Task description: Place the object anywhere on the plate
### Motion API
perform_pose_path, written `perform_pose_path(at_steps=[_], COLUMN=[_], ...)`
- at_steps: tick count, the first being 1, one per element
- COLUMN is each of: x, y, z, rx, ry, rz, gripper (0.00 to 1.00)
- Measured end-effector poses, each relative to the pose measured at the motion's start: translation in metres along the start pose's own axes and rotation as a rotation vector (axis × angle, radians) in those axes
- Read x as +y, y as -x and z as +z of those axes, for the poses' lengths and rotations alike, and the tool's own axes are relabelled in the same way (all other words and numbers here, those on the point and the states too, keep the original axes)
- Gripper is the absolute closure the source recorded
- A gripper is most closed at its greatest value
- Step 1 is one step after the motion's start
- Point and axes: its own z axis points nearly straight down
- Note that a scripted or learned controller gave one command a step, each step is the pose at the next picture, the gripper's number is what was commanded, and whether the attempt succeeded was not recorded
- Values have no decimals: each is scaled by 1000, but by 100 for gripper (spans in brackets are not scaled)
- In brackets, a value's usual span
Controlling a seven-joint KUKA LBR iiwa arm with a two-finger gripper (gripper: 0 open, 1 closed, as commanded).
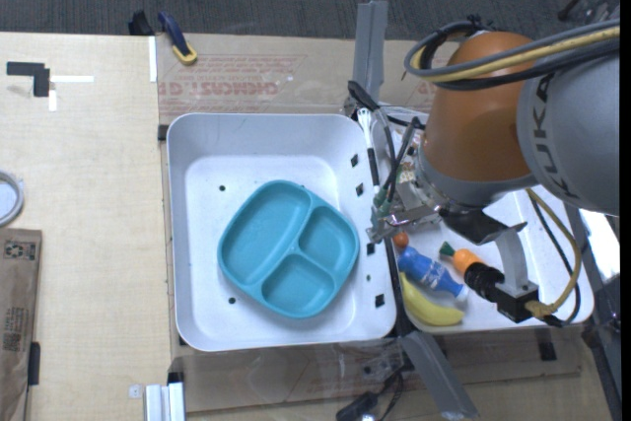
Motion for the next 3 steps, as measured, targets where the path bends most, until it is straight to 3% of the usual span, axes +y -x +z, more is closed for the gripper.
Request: perform_pose_path(at_steps=[1, 2, 3], x=[8, 27, 18], y=[-34, -84, -30], z=[59, 30, -23], rx=[1, 0, 0], ry=[-3, 0, 1], rz=[-121, -228, -230], gripper=[100, 100, 100])
